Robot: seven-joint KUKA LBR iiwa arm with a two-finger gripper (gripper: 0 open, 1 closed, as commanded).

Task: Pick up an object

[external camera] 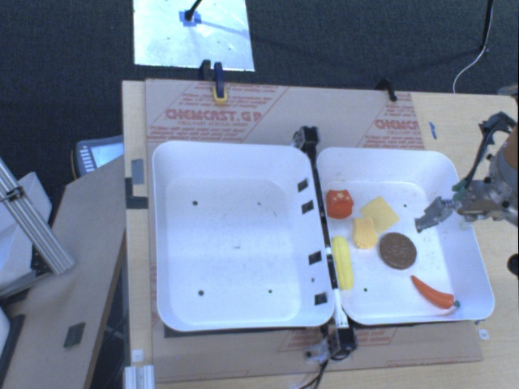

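I am watching the grey two-finger gripper (431,214) hanging over the right side of the right-hand shallow white plastic bin (454,173), reaching in from the right edge of the view. Its fingers are pointing left toward the objects, and nothing is showing between them; how far apart they are standing I cannot tell at this size.

Nearest to it, just left and below, a round flat brown disc (398,250) is lying on the bin floor, apart from the fingers. A pale yellow wedge-shaped block (379,212) is sitting just above the disc, and a smaller yellow lump (365,233) is touching that block on its lower left. A red tomato-like toy (339,203) is resting further left. A yellow corn cob (343,262) is lying along the bin's left wall. A red-orange chili pepper (431,292) is lying near the bin's front right corner.

The left-hand shallow white plastic bin (174,168) is sitting beside it, the two touching along black clips (313,232).
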